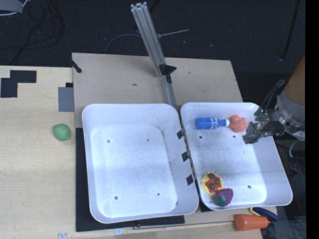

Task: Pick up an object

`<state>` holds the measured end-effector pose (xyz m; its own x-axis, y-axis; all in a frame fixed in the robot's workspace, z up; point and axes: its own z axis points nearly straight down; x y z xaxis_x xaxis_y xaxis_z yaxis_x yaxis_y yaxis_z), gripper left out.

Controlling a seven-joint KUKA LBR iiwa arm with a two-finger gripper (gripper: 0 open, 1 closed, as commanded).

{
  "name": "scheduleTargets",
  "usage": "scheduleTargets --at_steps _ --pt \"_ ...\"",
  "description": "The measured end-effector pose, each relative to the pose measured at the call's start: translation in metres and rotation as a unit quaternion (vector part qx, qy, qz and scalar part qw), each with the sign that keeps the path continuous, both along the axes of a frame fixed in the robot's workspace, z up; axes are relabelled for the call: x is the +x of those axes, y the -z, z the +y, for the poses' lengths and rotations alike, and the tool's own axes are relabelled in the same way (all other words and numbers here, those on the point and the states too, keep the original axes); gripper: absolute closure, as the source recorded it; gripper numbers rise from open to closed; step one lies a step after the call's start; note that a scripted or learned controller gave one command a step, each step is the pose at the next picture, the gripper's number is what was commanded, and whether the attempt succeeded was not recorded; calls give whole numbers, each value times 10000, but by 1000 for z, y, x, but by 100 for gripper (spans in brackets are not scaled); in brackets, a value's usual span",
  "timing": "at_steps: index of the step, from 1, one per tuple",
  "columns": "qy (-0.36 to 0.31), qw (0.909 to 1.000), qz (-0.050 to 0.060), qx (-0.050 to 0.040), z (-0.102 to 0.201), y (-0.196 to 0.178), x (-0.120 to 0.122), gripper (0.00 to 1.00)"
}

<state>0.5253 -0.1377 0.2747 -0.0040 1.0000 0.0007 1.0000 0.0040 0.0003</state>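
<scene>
Far to the left, a small green ball (62, 132) rests alone on the pale wood tabletop (30, 173), well apart from both bins. Next comes the left bin (94, 118), a shallow white tray on a dark mat. A slim metal rail (152, 39) slants down from the top of the view toward the seam where the two bins meet. The right bin (259, 168) carries four things in two groups. Near its upper edge a blue bottle (209, 123) lies on its side with its white neck pointing right, touching or just beside a lumpy orange-pink toy (239, 123). Near the lower edge sits a yellow toy with red spots (212, 182), and a purple and green toy (224, 197) presses against its lower right side. Below that bin, on the tabletop's front edge, lies an orange object (250, 222) next to something blue and yellow. At the right rim of the right bin hangs the dark pincer (251, 133), just right of the orange-pink toy; whether its jaws are spread or closed cannot be told, and nothing is seen held in it. The grey arm (291, 111) enters from the right.
</scene>
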Motion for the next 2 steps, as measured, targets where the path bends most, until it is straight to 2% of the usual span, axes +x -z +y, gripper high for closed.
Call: scheduleTargets --at_steps 1,2 --pt "4 10000 6 0 45 8 14 100" --pt "0 10000 4 1 101 6 15 100"
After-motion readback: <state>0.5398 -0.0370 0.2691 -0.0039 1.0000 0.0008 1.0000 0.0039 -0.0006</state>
